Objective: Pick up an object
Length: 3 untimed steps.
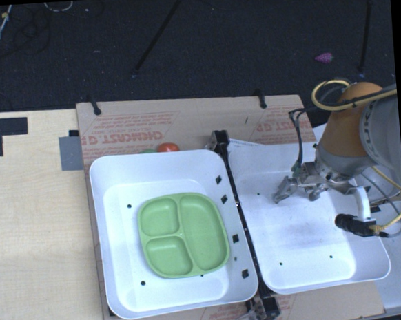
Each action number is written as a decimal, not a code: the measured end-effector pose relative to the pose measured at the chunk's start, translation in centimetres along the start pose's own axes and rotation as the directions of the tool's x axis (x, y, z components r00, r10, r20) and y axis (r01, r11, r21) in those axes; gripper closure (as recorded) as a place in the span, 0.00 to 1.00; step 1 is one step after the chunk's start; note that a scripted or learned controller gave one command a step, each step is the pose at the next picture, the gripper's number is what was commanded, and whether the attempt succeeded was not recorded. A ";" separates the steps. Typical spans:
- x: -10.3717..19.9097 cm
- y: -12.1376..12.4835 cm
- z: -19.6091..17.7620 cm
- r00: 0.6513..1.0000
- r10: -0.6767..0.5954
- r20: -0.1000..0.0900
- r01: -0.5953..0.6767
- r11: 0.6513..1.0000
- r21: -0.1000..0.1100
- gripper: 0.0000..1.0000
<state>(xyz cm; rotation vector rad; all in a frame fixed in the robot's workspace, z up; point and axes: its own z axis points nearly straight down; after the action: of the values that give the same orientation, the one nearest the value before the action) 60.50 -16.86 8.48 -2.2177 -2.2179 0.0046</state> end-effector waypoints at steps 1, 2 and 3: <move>-0.1 0.1 -1.3 1.000 0.002 0.001 -0.002 1.000 -0.002 1.00; -0.9 -0.4 -6.7 1.000 0.001 0.003 -0.001 1.000 -0.008 1.00; -1.0 -0.7 -13.0 1.000 -0.001 0.003 0.001 1.000 -0.010 1.00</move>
<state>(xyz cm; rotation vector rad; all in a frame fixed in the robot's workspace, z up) 59.85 -17.87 21.52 -2.2232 -2.2254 -0.0034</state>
